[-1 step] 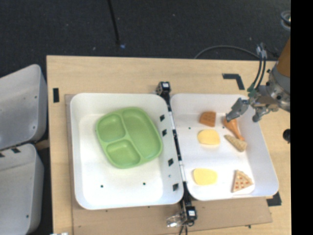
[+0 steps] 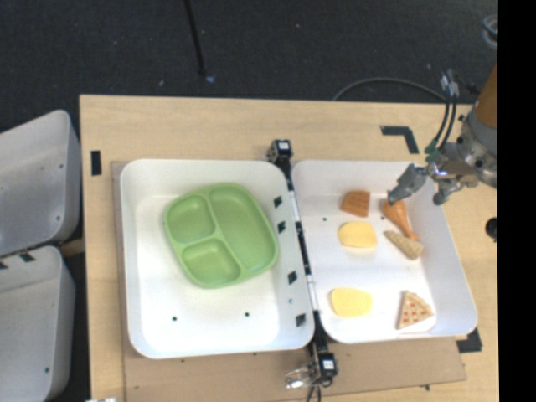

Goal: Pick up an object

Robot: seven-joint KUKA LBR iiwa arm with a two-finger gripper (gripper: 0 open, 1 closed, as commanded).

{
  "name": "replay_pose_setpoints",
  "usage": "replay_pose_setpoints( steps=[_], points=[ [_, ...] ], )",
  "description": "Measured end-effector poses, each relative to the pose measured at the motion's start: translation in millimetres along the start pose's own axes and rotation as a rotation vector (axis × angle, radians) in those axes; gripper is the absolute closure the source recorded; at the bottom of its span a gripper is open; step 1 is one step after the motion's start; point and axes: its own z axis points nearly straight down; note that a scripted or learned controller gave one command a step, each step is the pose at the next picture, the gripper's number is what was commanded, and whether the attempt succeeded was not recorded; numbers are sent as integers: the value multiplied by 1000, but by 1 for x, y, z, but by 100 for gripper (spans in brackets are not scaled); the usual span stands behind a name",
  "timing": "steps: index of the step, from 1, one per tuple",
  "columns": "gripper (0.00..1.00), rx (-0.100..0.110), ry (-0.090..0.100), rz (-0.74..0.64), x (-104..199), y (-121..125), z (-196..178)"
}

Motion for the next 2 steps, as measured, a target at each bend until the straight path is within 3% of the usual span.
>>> replay_pose_setpoints(
  steps=[2],
  points=[
    [0,5,-1,2,3,7,123]
  ],
)
